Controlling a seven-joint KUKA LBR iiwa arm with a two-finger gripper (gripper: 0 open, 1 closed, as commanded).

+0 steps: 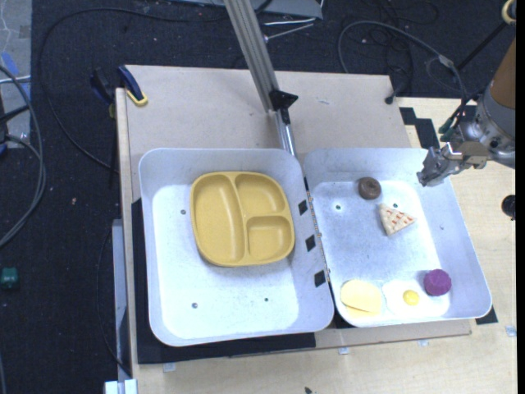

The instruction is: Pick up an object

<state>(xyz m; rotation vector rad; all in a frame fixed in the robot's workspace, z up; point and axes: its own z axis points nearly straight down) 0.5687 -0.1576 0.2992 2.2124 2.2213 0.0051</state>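
The gripper hangs over the upper right rim of the right bin; it is too small and dark to tell its opening, and nothing shows in its grasp. Below and to its left on the bin's speckled white floor lie a round brown piece and, just beside it, a tan wedge with red marks, while a purple ball, a fried egg shape and a pale yellow oval sit well apart along the near edge. The left bin bears a smooth yellow divided plate with three compartments.
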